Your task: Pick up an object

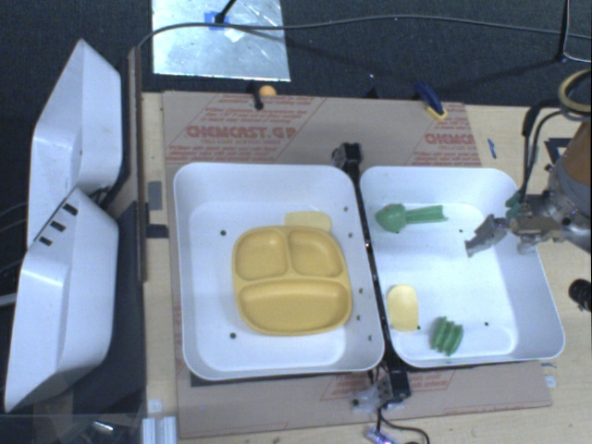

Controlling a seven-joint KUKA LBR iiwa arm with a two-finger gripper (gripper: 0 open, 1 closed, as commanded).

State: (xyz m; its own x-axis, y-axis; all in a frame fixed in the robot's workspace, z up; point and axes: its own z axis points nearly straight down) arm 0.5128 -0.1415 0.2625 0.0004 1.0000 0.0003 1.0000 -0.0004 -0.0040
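Cardboard-covered surface (305, 123) carrying two shallow white plastic bins side by side, on dark carpet.

Left bin (199, 276) holds a smooth yellow three-compartment plastic plate (291, 280), with a pale yellow flat piece (308, 220) just beyond its far edge. Right bin (527, 331) holds a green scoop-shaped plastic toy (410, 215) near the far wall, a small pale yellow rounded piece (402, 307) by the divider, and a ridged green block (447, 336) near the front. Metallic gripper (483, 239) hangs over this bin's right side, holding nothing; whether its fingers are open or closed I cannot tell.

Fingers (485, 237) parted, nothing between.
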